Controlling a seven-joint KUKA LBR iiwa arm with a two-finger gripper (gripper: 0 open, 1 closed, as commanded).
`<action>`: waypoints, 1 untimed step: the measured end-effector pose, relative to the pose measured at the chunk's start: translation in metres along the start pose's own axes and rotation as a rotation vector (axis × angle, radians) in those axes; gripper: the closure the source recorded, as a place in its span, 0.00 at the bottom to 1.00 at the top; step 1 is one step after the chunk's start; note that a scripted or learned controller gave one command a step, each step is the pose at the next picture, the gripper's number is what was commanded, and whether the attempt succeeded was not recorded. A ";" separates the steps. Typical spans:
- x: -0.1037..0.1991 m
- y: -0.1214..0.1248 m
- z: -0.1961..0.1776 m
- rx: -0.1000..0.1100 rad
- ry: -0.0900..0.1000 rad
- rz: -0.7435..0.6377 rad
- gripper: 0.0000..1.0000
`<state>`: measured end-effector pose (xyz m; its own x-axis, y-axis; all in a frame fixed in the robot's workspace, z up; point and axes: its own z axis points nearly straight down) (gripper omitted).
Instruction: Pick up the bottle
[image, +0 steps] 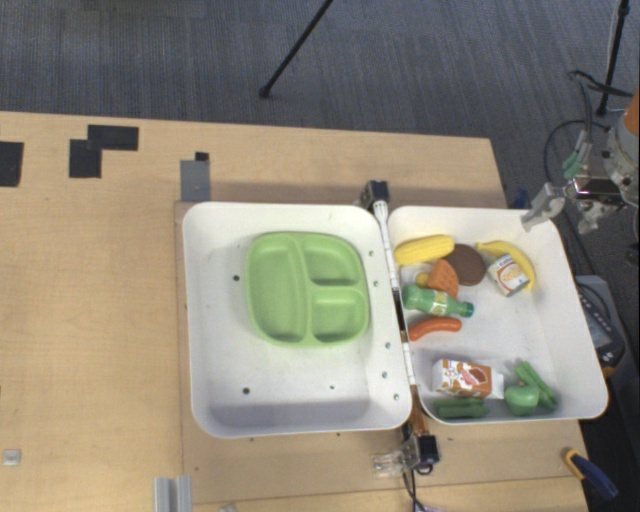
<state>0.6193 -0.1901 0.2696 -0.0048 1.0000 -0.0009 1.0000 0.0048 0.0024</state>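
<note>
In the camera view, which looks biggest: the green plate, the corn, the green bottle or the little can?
Largest to smallest:
1. Green divided plate, by far
2. Corn and green bottle, too alike to rank
3. Little can

Green bottle (437, 302) lying in right bin (570, 300); green tray (306, 287) in left bin (215, 300).

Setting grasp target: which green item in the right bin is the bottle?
The green bottle, lying on its side near the divider, orange cap, above the red sausage. The other green pieces sit at the front edge.
</note>
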 end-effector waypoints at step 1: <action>0.001 0.001 -0.011 -0.004 -0.001 -0.005 1.00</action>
<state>0.6205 -0.1896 0.2809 -0.0102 0.9999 -0.0023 0.9999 0.0102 0.0064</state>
